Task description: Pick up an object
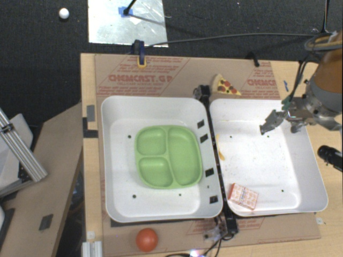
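While the gripper (276, 121) is held over the right bin (305, 159), whether it is clenched or released cannot be told, and nothing is seen grasped. A small red-and-white packet (244, 196) is seen at that bin's near left corner. A green divided plate (168, 156) is seen in the left bin (115, 143).

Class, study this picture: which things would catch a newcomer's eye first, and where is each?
The green divided tray lies in the middle of the left bin. An orange ball sits on the bench in front of that bin. The gripper hangs over the right bin.
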Controlling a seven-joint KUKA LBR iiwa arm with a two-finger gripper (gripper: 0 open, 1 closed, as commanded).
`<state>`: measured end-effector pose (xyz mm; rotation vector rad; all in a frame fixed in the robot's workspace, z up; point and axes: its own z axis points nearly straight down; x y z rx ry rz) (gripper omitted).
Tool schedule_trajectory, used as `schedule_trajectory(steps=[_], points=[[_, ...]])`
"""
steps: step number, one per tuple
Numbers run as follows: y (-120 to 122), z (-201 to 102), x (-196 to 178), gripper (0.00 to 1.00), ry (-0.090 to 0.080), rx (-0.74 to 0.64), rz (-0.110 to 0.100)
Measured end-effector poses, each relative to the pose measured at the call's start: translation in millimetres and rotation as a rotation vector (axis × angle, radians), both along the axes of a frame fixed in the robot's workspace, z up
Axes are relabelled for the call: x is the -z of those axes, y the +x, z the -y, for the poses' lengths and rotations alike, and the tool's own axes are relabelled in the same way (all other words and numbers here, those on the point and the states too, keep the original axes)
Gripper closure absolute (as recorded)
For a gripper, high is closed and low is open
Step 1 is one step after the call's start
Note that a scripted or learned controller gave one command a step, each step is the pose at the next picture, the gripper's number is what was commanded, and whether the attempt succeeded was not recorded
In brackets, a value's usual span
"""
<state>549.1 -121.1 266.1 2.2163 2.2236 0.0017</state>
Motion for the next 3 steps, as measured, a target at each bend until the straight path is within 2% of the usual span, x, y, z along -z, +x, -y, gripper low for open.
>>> schedule_trajectory(steps=[1,2,3], points=[[0,-11,51,0.00,0.002,0.001,-0.005],[-3,-4,111,0.00,0.001,0.002,-0.006],[-2,-9,154,0.00,0.002,0.002,-0.005]])
